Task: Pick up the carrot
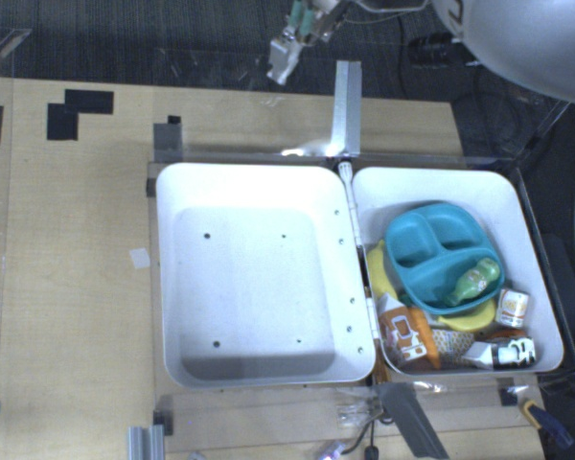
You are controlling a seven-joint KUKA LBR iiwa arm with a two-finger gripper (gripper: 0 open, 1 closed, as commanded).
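Observation:
The gripper hangs high at the top of the view, behind the bins and above the dark floor, far from everything in them. An orange, tapered piece that looks like the carrot lies at the front of the right bin. It is wedged between an orange-brown packet and a black-and-white bottle, and is mostly covered, so its outline is unclear.
In the right bin a blue divided plate rests on a yellow item and holds a green bottle. A small jar stands beside them. The left bin is bare white. A metal post rises behind the divider.

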